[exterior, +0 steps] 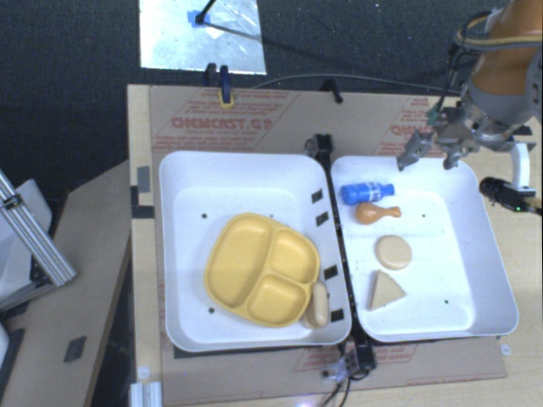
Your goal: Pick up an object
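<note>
In the right bin [484, 253] lie a blue bottle [366, 192], an orange drumstick-shaped toy [376, 213], a round tan disc [394, 252] and a tan wedge [386, 291]. My gripper [430, 156] hangs above the bin's far edge, to the right of the bottle and higher up. Its two grey fingers [410, 156] are spread apart with nothing between them.
The left bin [182, 227] holds a yellow divided tray [261, 268] and a small beige piece [318, 304] at its right side. A black divider [336, 244] joins the bins. A blue-and-yellow clamp [223, 84] stands at the bench's far edge.
</note>
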### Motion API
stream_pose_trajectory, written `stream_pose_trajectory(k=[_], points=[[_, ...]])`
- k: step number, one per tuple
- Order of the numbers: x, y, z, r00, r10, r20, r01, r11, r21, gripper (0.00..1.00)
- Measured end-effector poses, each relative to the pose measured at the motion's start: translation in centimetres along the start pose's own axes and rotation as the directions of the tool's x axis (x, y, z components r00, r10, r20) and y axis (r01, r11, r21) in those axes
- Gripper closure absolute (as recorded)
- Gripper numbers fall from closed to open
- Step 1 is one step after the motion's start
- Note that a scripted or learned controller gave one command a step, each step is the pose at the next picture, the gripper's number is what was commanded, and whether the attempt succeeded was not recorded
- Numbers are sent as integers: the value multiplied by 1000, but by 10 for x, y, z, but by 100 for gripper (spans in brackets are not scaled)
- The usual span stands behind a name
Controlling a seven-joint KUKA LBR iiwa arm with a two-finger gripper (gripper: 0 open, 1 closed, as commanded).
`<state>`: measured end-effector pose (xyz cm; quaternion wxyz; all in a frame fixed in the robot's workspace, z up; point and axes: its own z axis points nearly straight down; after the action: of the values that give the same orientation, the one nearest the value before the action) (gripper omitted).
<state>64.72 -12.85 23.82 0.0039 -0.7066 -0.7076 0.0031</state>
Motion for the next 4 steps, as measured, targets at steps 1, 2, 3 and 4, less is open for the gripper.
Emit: stream_pose_trajectory(k=[1, 2, 3, 4], points=[[0, 2, -7, 1000, -2, 2, 2, 1000, -12, 0], [8, 10, 47, 1000, -5, 1, 5, 1000, -9, 0], [12, 4, 107, 1000, -2, 1, 2, 1000, -8, 0], [11, 3, 156, 1000, -5, 2, 5, 1000, 1, 0]])
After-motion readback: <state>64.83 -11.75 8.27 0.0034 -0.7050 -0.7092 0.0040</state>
